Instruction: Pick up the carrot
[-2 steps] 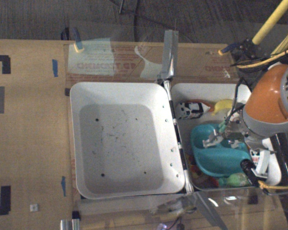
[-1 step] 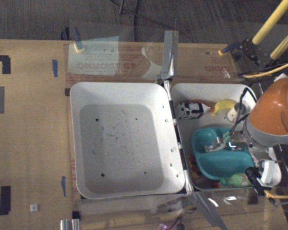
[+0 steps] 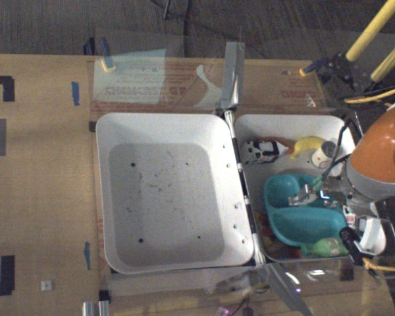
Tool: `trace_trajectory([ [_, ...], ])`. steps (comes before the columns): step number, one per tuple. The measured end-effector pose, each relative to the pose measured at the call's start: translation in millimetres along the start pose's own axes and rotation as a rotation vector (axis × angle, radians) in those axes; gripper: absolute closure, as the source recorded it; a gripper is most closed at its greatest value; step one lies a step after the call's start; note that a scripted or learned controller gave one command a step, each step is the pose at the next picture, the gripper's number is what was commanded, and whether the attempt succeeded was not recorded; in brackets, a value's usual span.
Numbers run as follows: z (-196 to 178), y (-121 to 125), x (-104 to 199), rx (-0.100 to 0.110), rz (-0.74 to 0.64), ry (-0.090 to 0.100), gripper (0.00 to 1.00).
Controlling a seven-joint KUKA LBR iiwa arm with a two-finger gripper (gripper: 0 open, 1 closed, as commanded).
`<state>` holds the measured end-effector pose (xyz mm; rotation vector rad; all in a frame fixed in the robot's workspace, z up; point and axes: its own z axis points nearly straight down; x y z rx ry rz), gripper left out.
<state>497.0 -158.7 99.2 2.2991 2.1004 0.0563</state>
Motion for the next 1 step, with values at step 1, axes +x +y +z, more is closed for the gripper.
trace_trajectory([
  [1,-13.6,6.4,11.1,-0.011,-0.014,0.012,1.00],
])
